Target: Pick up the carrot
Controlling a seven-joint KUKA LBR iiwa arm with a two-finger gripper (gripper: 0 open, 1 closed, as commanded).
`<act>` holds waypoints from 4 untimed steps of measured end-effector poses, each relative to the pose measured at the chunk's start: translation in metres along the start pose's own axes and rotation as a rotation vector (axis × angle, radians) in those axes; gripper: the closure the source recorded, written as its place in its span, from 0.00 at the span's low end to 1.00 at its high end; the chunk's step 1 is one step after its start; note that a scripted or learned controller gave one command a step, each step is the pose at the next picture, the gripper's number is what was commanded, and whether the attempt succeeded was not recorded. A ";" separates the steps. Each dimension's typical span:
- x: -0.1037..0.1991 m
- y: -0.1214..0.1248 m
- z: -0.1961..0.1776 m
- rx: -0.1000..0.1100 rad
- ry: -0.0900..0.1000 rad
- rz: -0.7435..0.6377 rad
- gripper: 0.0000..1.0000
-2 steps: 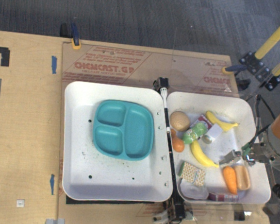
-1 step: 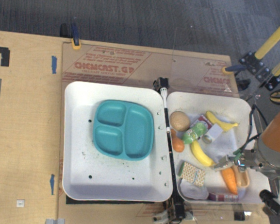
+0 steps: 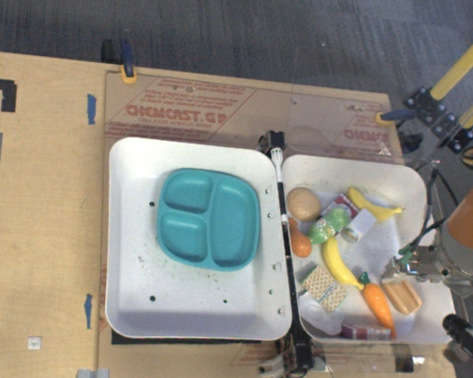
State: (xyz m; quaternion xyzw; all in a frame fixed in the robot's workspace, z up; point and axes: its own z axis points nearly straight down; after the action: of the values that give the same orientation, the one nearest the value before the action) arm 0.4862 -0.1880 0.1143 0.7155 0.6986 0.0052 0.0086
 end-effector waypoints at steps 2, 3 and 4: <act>0.117 0.012 -0.071 0.017 0.005 0.210 1.00; 0.115 0.011 -0.070 0.021 0.003 0.211 0.00; 0.056 -0.008 -0.041 0.025 0.006 -0.016 0.00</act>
State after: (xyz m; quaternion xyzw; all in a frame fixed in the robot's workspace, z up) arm 0.4790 -0.1315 0.1549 0.7098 0.7044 -0.0012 -0.0024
